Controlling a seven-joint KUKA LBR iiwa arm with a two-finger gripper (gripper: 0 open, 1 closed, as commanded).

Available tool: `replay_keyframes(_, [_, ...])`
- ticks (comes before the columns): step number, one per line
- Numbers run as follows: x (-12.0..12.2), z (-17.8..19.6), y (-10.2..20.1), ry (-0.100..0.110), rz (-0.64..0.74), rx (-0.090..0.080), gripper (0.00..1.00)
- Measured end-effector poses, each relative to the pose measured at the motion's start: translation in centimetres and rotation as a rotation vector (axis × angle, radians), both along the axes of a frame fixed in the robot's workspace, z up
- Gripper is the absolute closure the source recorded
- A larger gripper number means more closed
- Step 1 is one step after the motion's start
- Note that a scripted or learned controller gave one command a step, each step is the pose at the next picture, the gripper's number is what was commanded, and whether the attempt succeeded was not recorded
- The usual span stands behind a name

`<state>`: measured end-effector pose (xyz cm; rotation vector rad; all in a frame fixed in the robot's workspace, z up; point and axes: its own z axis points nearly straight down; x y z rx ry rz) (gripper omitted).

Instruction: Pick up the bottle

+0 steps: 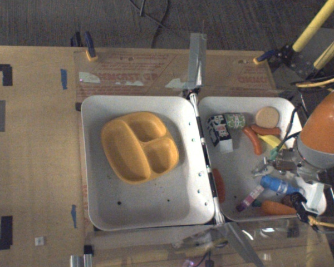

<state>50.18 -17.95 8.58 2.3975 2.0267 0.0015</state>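
Approach step in hand. The gripper [274, 166] hangs low over the right bin [240, 103], just above the blue bottle [279, 185] lying near the bin's near right corner (among clutter). Finger opening: cannot tell. Next move calls for a centred descent onto the bottle.

the room light is warm and fairly dim, falling evenly from overhead. the white left bin [94, 166] glows softly without harsh glare, and the yellow divided tray [139, 146] throws just a faint shadow at its lower edge. the whole picture is a bit soft and grainy. small items in the right bin [234, 107] blur together, and the dark floor at the top loses detail.
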Motion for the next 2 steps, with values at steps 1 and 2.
replay_keyframes(1, [0.1, 1.0, 0.0, -0.004, -0.001, 0.0, 1.0])
replay_keyframes(2, [3.0, 16.4, -2.4, 0.0, 0.233, -0.001, 1.0])
